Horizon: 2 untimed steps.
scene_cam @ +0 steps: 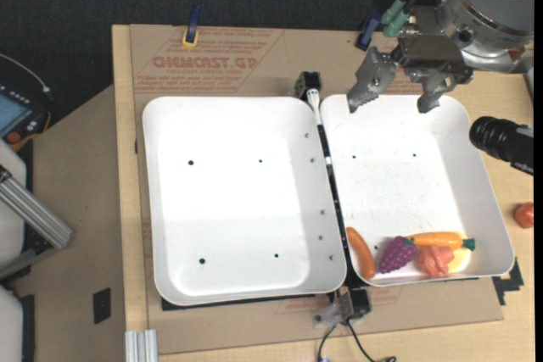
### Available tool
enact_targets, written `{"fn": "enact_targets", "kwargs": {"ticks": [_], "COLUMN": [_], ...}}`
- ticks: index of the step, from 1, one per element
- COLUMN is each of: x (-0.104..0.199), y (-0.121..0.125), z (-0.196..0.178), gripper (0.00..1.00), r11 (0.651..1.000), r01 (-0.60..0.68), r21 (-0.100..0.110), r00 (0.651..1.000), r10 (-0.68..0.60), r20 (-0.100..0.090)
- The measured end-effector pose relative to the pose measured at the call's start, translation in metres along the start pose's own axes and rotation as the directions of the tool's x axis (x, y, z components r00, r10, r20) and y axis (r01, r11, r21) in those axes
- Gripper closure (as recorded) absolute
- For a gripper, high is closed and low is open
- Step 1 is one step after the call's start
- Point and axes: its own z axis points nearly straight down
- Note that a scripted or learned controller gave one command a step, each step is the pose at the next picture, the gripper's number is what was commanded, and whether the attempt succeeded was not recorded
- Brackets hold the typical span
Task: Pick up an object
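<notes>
Nothing picked yet: tool open and bare above the right bin.

The tool (395, 96) hangs at the 12 o'clock edge of the right bin (405, 182), fingers spread wide, holding nothing. The toys lie at its 6 o'clock edge: sausage (361, 253), grapes (396, 254), carrot (441, 240). Descent, grasp and lift all remain.

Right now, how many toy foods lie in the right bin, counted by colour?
Orange: 2, the sausage-like piece and the carrot
Purple: 1, the grapes
Pink: 1, the pink piece
Yellow: 1, the yellow piece, partly hidden behind the pink one
Total: 5, all along the near edge of the right bin
</notes>
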Motion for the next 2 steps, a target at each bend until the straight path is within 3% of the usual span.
{"fn": "enact_targets", "kwargs": {"ticks": [1, 2], "x": [-0.031, -0.008], "y": [0.000, 0.001], "z": [0.057, 0.023], "gripper": [0.00, 0.00], "r11": [1.000, 1.000], "r01": [-0.005, 0.002], "r21": [0.002, -0.012], "r00": [1.000, 1.000], "r10": [0.005, -0.002], "r20": [0.001, -0.002]}}
